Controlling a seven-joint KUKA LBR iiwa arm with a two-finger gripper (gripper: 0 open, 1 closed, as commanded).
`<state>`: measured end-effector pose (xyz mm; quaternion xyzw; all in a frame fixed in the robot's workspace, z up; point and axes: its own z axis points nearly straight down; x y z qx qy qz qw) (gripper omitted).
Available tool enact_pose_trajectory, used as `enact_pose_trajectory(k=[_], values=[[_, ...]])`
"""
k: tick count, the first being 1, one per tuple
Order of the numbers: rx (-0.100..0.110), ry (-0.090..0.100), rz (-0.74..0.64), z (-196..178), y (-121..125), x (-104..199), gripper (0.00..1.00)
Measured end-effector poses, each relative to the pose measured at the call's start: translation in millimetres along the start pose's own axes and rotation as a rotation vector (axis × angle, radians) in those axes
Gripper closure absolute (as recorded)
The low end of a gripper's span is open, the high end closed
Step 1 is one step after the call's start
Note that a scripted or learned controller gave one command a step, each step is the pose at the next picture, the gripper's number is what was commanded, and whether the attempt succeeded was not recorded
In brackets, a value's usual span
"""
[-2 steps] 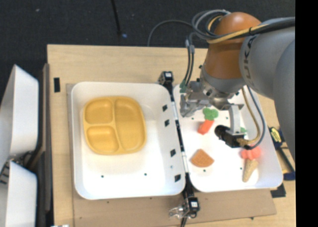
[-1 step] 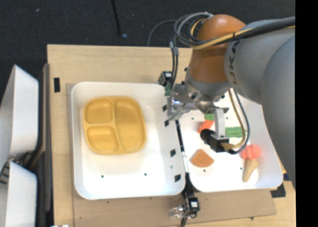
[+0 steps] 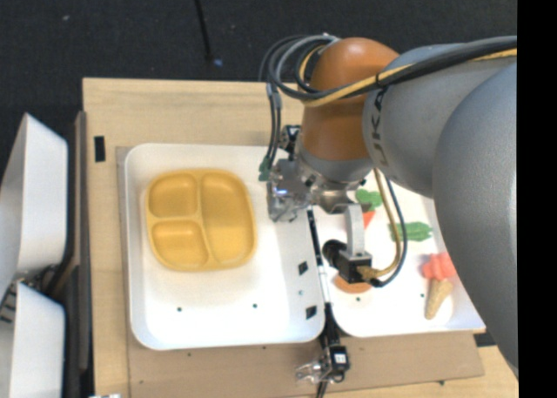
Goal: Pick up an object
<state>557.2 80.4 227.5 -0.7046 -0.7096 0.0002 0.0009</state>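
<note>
My gripper (image 3: 281,197) hangs under the orange wrist band, above the divide between the two white bins, and its lower part is hard to make out. A yellow three-compartment plate (image 3: 201,218) lies in the left bin (image 3: 218,318), just left of the gripper. In the right bin (image 3: 392,322) lie a green piece (image 3: 410,232), a small red-and-green piece (image 3: 370,199), a pink piece (image 3: 438,266), a beige cone (image 3: 438,300) and a brown-orange disc (image 3: 352,285). The arm hides much of the right bin.
The bins sit on a wooden bench (image 3: 174,91). The bulky grey arm (image 3: 461,126) spans the right side. A white box edge (image 3: 39,196) stands off the bench to the left. A small metal clip (image 3: 320,370) sits at the front edge between the bins.
</note>
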Motion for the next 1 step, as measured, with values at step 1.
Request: enact_pose_trajectory(k=[1], values=[[-0.001,0.000,0.004,-0.2,0.6,-2.3,0.00]])
